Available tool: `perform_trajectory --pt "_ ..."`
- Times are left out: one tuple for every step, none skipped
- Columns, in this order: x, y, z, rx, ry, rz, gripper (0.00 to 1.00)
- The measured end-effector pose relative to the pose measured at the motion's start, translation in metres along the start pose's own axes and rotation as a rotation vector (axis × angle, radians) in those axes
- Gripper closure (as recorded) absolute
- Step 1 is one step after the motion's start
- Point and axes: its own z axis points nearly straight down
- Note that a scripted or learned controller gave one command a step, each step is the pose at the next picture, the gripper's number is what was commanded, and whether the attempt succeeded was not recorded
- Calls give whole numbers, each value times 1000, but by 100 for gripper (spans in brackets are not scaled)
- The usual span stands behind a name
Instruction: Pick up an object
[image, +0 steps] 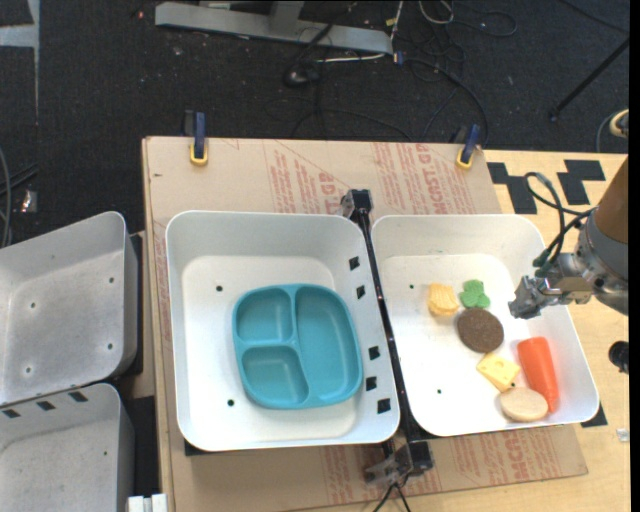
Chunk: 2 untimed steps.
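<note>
The right bin (430, 400) holds several toy foods: a yellow-orange piece (442, 299), a green piece (475, 295), a dark brown round cookie (481, 330), a yellow cheese wedge (498, 372), an orange carrot (539, 370) and a tan round piece (524, 404). My gripper (526, 301) hangs at the right side of this bin, just right of the green piece and above the carrot. Nothing shows between its fingers.
The left bin (200, 260) holds a teal divided plate (297, 345). Black clips sit along the divider between the bins. A yellow clamp (467, 150) and another clamp (199, 140) hold the cardboard base. White bin lids (60, 300) lie at far left.
</note>
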Motion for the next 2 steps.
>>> perform_trajectory --pt "0 1 -30 4 1 0 100" --pt "40 22 -17 6 2 -2 100"
